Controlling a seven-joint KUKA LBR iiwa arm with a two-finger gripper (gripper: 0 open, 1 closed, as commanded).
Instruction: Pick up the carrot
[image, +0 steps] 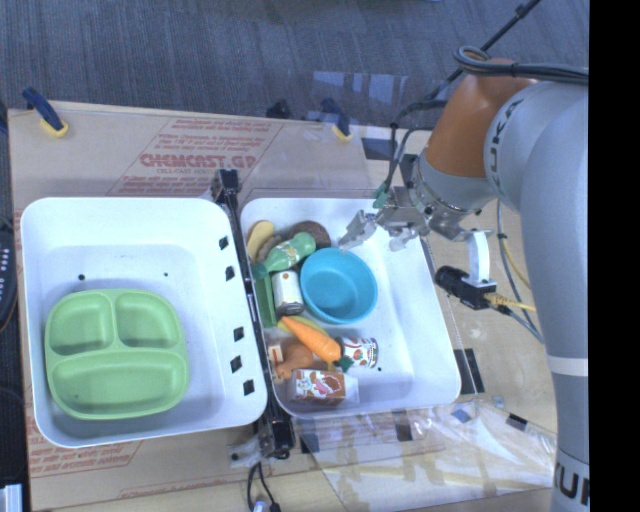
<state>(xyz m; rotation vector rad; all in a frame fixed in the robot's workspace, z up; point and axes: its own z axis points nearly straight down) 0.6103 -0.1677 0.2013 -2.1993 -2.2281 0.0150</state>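
Right white plastic bin (425, 330) is packed along its left side: the orange carrot (312, 338) sits squeezed between a round blue bowl (338, 285), small tin can (288, 291) and sauce bottle (358, 353). Open floor runs down the bin's right side.

The grey arm (545, 200) comes in from the right and bends leftward, its orange band (470, 125) sitting just above the wrist. The gripper (362, 228) points left and slightly down, its fingers (355, 232) spread apart with nothing between them.
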